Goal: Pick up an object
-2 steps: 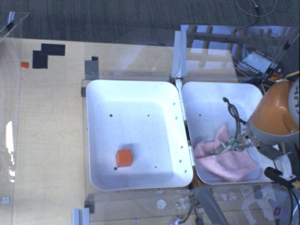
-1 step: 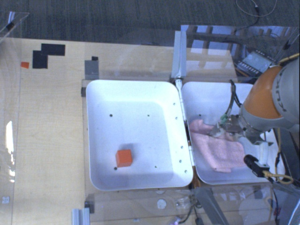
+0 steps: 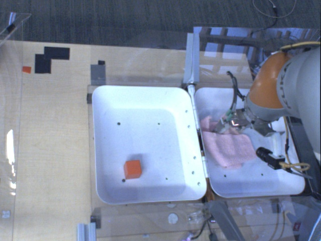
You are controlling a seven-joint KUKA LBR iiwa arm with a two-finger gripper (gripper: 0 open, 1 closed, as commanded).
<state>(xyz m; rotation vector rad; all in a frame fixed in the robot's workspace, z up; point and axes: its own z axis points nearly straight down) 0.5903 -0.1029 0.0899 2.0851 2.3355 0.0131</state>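
We see the end effector (image 3: 231, 123) low over the pink cloth (image 3: 228, 147) at its 12 o'clock edge, likely seeking a grasp; whether it grips, we cannot tell.

A soft pink cloth, rumpled and folded (image 3: 228, 147), lies in the right white bin (image 3: 261, 187), against its left wall. A small orange block (image 3: 133, 169) sits flat in the left white bin (image 3: 150, 104), toward its lower-left part.
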